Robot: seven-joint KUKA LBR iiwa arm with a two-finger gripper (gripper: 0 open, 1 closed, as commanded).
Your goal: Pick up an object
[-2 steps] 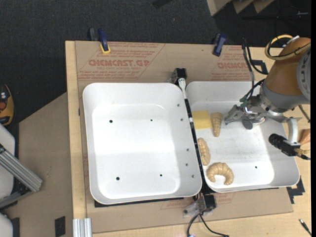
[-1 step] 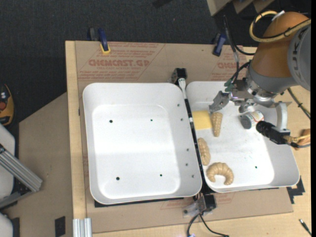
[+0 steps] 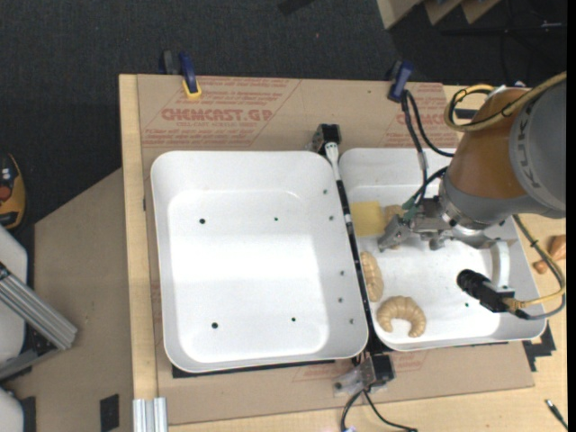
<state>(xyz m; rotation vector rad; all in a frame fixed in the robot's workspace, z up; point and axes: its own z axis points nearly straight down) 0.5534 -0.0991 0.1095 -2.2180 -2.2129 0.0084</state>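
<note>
Glossy white plastic bins [image 3: 243, 268] on matt brown board [image 3: 270, 106]

Open floor across the left bin [image 3: 252, 268]; right bin [image 3: 450, 327] crowded by arm [image 3: 504, 169], croissant [image 3: 402, 315], yellow block [image 3: 365, 216].

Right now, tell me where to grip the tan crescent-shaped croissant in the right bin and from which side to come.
Grip the tan crescent-shaped croissant across its thick middle arch, coming straight down from above. It lies flat near the right white bin's front wall, tips curling toward that wall, so the arch is probably the fullest part, with open floor on either side.
</note>
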